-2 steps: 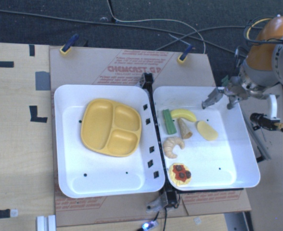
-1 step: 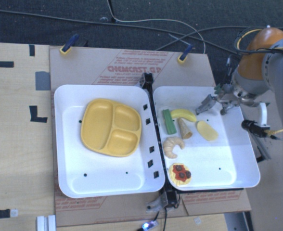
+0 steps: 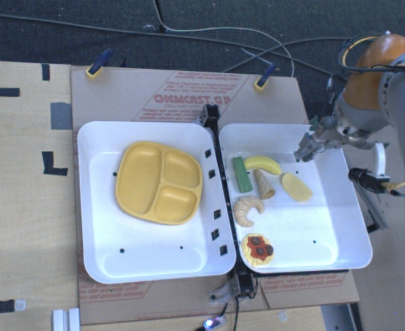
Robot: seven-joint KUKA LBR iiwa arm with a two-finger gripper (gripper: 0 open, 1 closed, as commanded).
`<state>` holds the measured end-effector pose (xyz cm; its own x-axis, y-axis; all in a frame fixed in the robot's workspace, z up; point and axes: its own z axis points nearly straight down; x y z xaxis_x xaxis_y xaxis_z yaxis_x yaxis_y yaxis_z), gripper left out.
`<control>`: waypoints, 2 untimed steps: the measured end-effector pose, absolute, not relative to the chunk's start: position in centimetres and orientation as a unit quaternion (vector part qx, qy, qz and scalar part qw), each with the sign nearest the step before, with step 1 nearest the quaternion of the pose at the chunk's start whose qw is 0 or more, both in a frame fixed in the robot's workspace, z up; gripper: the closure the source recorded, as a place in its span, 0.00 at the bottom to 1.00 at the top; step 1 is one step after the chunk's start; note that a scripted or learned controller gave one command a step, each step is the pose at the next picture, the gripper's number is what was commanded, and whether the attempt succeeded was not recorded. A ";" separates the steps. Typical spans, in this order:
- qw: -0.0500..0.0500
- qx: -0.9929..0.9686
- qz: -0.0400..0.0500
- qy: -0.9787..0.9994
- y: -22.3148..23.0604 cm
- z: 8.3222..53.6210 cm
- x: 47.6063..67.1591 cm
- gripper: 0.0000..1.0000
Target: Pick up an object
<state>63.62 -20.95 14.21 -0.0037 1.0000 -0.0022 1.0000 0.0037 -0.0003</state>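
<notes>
Gripper, its opening impossible to judge, hangs over the right bin, whose banana lies just left, long axis crosswise, by a slice, cone, croissant.

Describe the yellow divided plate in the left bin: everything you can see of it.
The yellow divided plate is a rounded-square tray, plastic by its look, with raised ridges splitting it into three compartments: one long one on the left, two smaller on the right. It lies flat and right side up on the floor of the left bin, slightly rotated, towards the bin's upper middle. Nothing lies in it.
</notes>
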 end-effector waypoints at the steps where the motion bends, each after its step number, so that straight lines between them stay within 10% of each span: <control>1: 0.002 0.706 0.001 0.708 -20.1 19.0 64.3 1.00; 2: 0.002 0.706 0.001 0.708 -19.5 24.7 63.7 1.00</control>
